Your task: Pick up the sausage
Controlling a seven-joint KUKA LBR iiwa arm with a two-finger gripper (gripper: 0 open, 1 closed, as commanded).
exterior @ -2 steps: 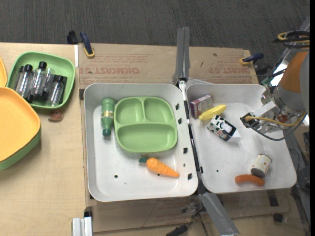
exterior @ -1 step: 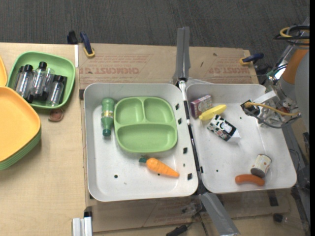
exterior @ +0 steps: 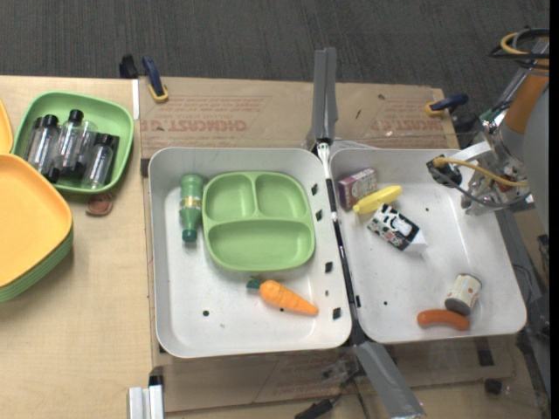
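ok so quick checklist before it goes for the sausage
1. Sausage in sight: ok, it lies near the front edge of the right bin.
2. Top of the sausage uncovered: ok.
3. Room around it: not ok, a small can sits right against its far side.
4. Gripper over the sausage: not ok, it is at the bin's far right side.
5. Fingers open: cannot tell.
6. Path across the bin: ok, the banana and printed carton lie off to the left.
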